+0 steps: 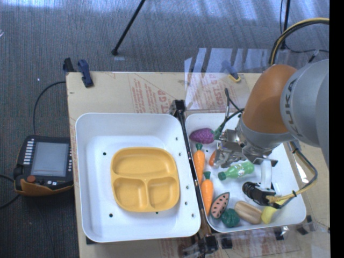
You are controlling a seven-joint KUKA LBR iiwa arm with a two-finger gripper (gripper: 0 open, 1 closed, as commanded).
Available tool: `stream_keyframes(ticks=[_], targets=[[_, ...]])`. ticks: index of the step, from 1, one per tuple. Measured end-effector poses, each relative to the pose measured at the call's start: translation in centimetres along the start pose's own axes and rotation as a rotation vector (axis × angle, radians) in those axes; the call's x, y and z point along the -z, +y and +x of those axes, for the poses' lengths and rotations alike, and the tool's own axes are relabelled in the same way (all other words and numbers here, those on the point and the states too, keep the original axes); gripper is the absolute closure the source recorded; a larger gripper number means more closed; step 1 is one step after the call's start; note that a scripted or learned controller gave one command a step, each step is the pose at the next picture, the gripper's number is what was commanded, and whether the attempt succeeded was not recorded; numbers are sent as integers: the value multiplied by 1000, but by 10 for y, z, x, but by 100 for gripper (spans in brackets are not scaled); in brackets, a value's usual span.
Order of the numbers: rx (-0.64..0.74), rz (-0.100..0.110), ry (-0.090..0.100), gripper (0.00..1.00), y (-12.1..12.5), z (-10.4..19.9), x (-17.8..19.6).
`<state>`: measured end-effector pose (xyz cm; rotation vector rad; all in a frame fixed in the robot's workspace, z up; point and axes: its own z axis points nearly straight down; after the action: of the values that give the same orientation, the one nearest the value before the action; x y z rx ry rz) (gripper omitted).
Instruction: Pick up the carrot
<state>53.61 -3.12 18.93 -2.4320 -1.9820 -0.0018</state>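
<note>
Two orange carrots with green tops lie along the left wall of the right bin [298, 198], one [199, 164] behind the other [207, 195]. My gripper [227, 153] hangs low over the middle of that bin, just right of the rear carrot. A small orange piece [213, 157] shows at the gripper's left side; I cannot make out whether it is held. The grey arm with its orange band [269, 104] reaches in from the right.
Around the gripper lie a purple vegetable [201, 135], a green bottle [237, 171], a watermelon slice [220, 205], a green broccoli [231, 217], a tan bread roll [248, 212] and a yellow lemon [268, 214]. The left bin [91, 144] holds a yellow divided plate [144, 177].
</note>
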Motion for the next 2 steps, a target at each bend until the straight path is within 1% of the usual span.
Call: stream_keyframes(ticks=[1,2], targets=[[-160,10,-2,100,-46,104,-4],[-443,7,-6,100,-19,72,-4]])
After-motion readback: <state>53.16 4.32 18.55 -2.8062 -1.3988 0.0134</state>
